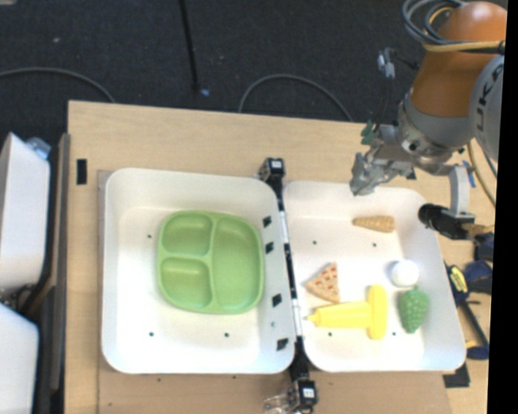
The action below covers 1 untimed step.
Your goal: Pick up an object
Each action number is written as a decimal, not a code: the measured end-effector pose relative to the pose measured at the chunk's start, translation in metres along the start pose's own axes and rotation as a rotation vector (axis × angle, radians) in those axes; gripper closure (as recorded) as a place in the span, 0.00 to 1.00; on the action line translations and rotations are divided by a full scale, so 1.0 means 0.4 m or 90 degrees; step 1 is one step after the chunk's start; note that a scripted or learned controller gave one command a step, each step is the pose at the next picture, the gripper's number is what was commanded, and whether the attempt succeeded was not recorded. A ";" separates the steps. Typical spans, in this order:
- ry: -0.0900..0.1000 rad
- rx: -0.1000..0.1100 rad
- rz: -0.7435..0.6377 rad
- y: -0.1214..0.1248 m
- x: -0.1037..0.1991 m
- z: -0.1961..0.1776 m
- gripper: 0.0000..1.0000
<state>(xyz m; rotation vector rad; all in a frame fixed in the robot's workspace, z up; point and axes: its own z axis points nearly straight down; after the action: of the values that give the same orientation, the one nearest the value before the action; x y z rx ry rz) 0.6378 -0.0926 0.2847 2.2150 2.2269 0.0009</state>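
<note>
Gripper (pixel 362 183) hovers above right bin (pixel 424 362), holding nothing.

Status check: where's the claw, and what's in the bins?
Claw above right bin's far edge. Cone nearest; pizza slice, yellow toy, white ball, green piece untouched. Green tray in left bin.

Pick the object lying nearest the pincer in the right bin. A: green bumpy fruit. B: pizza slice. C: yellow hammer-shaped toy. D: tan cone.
D: the tan cone lies at the bin's far side, just below the pincer, while the other toys sit nearer the front edge.
</note>
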 end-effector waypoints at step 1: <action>0.001 0.000 -0.001 -0.031 0.136 -0.006 1.00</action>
<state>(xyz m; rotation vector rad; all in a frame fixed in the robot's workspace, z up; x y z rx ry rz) 0.6250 -0.0382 0.2870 2.2138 2.2287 0.0021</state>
